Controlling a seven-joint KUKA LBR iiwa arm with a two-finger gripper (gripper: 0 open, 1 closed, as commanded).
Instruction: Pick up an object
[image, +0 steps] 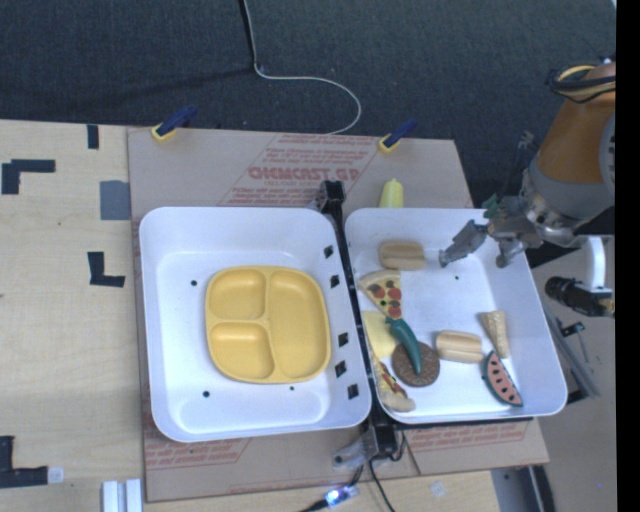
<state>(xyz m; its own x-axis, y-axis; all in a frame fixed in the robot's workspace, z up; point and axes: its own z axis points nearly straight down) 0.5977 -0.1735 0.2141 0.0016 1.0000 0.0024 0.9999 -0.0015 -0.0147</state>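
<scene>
My gripper (484, 246) hangs open over the upper right part of the right bin (527, 330), its two grey fingers spread with nothing between them. Toy food lies in that bin: a tan bread roll (402, 254) left of the gripper, a pizza slice (384, 292), a yellow cheese wedge (376, 332), a green pepper (404, 338) over a brown cookie (418, 366), a second bun (459, 346), an ice-cream cone (496, 330) and a watermelon slice (501, 380).
The left bin (170, 330) holds a yellow divided plate (267, 323). A small yellow object (391, 193) sits on the cardboard behind the right bin. A white cable (300, 75) loops at the back. Clamps pin the cardboard corners.
</scene>
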